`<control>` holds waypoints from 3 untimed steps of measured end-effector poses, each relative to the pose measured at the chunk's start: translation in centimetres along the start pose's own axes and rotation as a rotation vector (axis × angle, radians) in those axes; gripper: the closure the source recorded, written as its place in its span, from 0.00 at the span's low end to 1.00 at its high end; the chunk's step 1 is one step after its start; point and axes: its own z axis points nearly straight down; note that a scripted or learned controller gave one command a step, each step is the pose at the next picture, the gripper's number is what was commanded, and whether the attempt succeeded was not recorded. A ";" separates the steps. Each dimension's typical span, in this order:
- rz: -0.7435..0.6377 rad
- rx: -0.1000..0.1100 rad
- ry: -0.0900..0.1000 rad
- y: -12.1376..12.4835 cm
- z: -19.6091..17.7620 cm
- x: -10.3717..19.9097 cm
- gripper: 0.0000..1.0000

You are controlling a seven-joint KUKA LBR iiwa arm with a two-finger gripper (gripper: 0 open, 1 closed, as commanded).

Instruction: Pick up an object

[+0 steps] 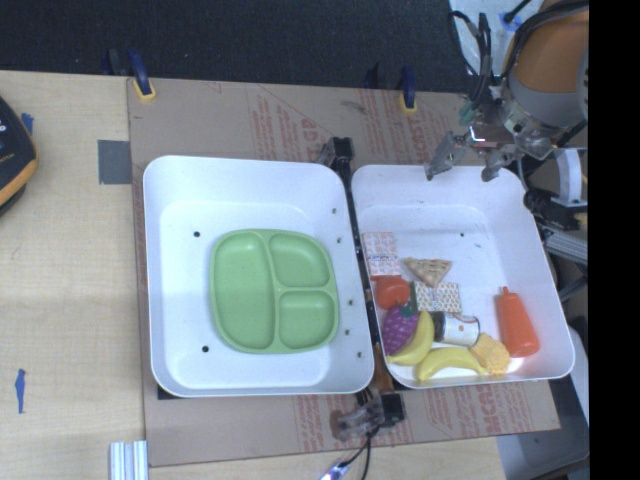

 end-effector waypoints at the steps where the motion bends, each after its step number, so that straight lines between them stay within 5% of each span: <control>1: 0.000 0.004 -0.001 -1.6 9.5 -8.8 0.00; 2: -0.001 0.002 0.000 -16.4 4.7 -8.6 0.00; 3: -0.003 0.000 0.001 -7.1 1.7 -3.3 0.00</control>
